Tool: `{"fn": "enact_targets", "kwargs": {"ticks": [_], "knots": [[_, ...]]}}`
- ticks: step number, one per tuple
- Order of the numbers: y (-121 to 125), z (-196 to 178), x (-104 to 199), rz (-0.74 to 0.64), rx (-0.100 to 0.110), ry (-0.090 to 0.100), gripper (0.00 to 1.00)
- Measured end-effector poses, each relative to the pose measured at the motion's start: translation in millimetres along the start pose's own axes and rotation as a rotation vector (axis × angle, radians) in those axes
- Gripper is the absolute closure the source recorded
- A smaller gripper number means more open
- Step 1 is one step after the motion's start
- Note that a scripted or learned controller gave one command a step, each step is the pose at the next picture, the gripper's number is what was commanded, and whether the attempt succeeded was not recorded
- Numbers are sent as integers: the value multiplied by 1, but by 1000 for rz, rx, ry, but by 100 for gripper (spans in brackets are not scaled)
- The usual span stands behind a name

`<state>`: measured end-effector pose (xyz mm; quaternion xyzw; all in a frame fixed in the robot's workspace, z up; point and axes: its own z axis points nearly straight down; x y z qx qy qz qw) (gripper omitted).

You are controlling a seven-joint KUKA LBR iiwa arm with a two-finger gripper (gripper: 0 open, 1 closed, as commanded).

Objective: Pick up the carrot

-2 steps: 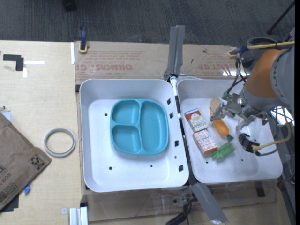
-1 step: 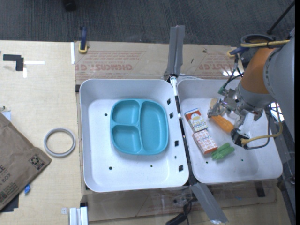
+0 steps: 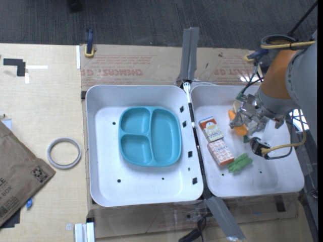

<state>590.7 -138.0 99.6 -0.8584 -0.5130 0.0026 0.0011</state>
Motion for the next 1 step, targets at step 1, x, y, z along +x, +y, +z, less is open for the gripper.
{"fn": "enact_targets", "kwargs": {"ticks": [1], "knots": [[-3,-105,79,-76,-4,1,100]]}}
